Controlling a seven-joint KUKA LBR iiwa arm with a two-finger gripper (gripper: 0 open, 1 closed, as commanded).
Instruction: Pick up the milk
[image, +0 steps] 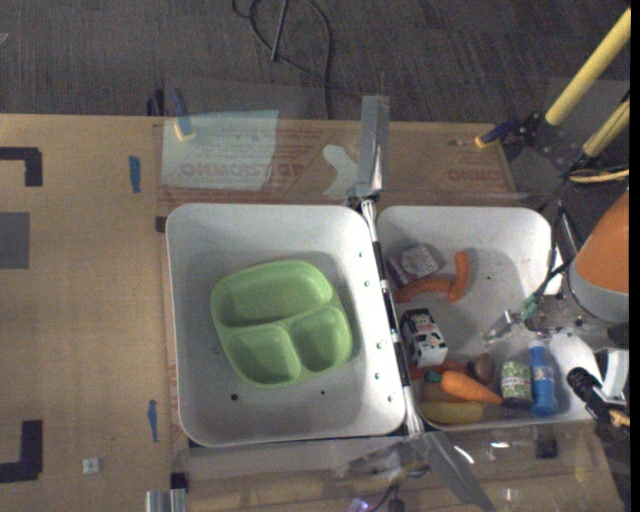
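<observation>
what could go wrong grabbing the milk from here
The milk carton lies against the right bin's left wall, so a finger may hit the wall. The carrot and sausage crowd it and could be nudged or grabbed instead. The gripper sits well to the right, so its approach crosses clutter.

arm (606, 262): orange band | grey-white shell | gripper (525, 318): metallic, thin cables

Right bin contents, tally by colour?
Orange: 2, hot dog, carrot
Yellow: 1, banana
Black-and-white: 1, milk carton
Purple-pink: 1, packet
Green: 1, can
Blue: 1, bottle
Brown: 1, small item
Total: 8
</observation>
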